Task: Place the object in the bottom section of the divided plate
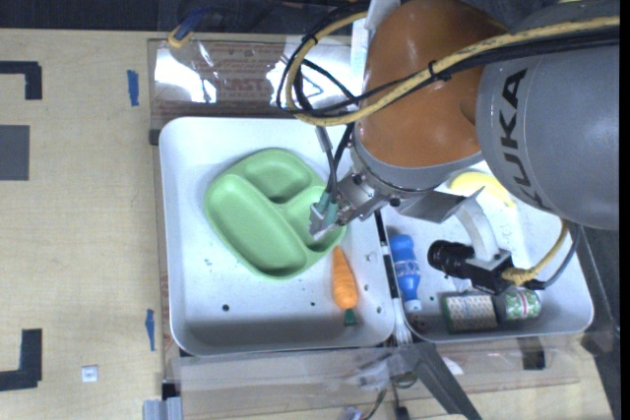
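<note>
A green divided plate point(258, 208) lies in the left white bin point(187, 241). Its large section faces the lower left and two smaller sections sit at its upper right. An orange carrot point(344, 279) with a green tip lies on the bin floor just below and right of the plate. My gripper point(322, 216) hangs over the plate's right rim, above the carrot. Nothing shows between its fingers, and the arm's wrist hides most of them.
The right bin point(576, 315) holds a blue bottle point(404, 266), a black cylinder point(455, 260), a green-capped tin point(490, 308), a yellow object point(482, 184) and white items. The arm's orange band and grey body cover the upper right. Cables loop above the bins.
</note>
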You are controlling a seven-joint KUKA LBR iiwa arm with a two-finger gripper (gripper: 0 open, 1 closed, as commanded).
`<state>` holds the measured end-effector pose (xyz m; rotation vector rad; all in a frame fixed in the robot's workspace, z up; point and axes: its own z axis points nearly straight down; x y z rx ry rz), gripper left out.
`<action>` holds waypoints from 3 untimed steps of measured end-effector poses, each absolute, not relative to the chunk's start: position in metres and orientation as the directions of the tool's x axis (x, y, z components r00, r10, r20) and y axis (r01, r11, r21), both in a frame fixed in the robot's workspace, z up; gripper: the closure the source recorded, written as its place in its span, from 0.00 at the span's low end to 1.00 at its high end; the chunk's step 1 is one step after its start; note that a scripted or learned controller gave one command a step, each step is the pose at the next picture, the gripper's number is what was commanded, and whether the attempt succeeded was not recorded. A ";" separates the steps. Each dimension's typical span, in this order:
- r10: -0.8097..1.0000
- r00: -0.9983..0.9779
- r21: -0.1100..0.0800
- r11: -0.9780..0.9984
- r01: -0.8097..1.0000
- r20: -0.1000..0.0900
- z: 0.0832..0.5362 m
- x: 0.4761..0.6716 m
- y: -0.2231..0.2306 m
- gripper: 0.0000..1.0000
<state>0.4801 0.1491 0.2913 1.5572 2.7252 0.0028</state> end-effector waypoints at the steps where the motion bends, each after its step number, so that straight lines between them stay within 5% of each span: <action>1: 0.961 -0.276 0.002 0.276 0.961 -0.001 0.302 0.493 0.125 1.00; 2: 0.994 -0.111 0.001 0.111 0.994 0.000 0.260 0.535 0.205 1.00; 3: 0.992 -0.126 0.001 0.126 0.992 -0.001 0.274 0.517 0.222 1.00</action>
